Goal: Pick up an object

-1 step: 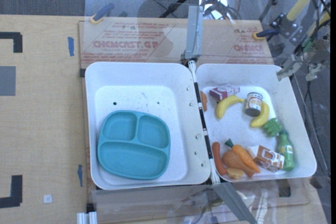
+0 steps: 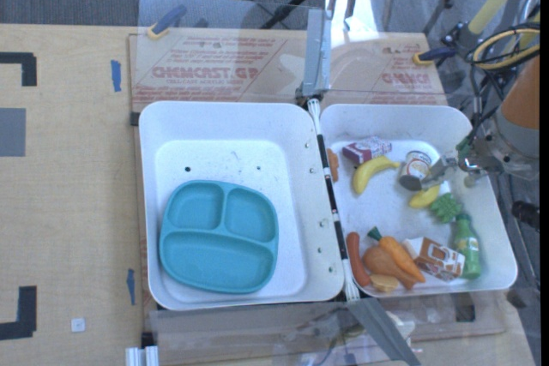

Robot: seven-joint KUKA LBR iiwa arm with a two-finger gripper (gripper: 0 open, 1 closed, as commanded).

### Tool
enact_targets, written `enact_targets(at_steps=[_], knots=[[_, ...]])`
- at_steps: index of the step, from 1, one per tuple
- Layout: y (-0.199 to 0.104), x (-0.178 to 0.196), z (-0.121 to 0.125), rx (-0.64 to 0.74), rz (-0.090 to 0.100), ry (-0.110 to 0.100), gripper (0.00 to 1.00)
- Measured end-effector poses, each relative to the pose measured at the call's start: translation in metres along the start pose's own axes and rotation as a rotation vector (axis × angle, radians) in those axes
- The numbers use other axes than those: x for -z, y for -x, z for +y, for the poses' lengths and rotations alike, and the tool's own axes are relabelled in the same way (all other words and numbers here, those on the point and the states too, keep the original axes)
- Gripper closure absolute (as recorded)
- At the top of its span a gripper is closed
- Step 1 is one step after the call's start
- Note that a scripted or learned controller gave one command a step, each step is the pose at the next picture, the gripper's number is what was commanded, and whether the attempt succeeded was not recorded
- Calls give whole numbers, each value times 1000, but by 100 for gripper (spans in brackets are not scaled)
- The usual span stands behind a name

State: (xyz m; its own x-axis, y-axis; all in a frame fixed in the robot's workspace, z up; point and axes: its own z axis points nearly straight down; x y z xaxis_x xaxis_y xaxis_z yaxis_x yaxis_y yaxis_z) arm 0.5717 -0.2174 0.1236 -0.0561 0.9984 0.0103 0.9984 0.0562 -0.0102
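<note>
The right bin (image 2: 489, 270) holds several toy foods. Among them are a yellow banana (image 2: 371, 172), a small tin can (image 2: 417, 163), a maroon box (image 2: 366, 152) and a small yellow piece (image 2: 424, 198). There is also a green leafy piece (image 2: 445, 207), a green bottle (image 2: 467, 245), a brown carton (image 2: 437, 260), orange carrots (image 2: 391, 259) and a red sausage (image 2: 356, 258). My gripper (image 2: 431, 176) reaches in from the right, low over the bin. Its tip sits right beside the tin can and just above the small yellow piece. Nothing is visibly lifted.
The left bin (image 2: 171, 129) holds a teal divided plate (image 2: 220, 236). A hinge strip (image 2: 325, 184) separates the bins. Clear acrylic sheets (image 2: 223, 69) stand behind them. Cables and tripod legs (image 2: 489, 47) crowd the back right, near the arm (image 2: 519, 111).
</note>
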Motion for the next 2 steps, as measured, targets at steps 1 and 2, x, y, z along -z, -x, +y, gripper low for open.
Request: enact_targets(at_steps=[1, 2], knots=[[-19, -38, -24, 48, -7, 17, 0], [-16, -30, -24, 45, -12, 14, 100]])
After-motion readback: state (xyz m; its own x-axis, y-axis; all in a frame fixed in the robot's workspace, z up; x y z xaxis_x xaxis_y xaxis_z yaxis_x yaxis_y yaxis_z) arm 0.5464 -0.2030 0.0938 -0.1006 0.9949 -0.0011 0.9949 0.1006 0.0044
